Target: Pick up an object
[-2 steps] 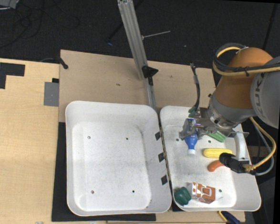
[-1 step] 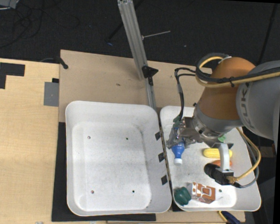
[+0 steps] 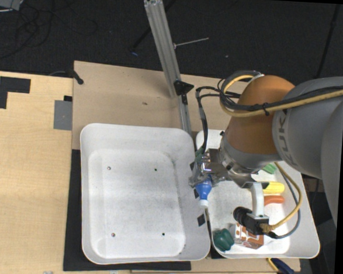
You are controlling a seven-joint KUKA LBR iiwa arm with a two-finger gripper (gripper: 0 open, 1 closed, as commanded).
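Arm enters from right of frame, orange band above wrist, bulk covering upper part of right bin (image 3: 304,245). Claw (image 3: 203,191) low at right bin's left edge, beside ridge between bins; cannot tell its state. Small blue object (image 3: 203,192) at claw tip, grasp not confirmable. Right bin, lower centre-right: dark green object (image 3: 223,239), brown-white packet (image 3: 250,237), yellow piece (image 3: 274,188), orange piece (image 3: 274,200). Left bin (image 3: 101,140) mid-frame on bench (image 3: 23,170).
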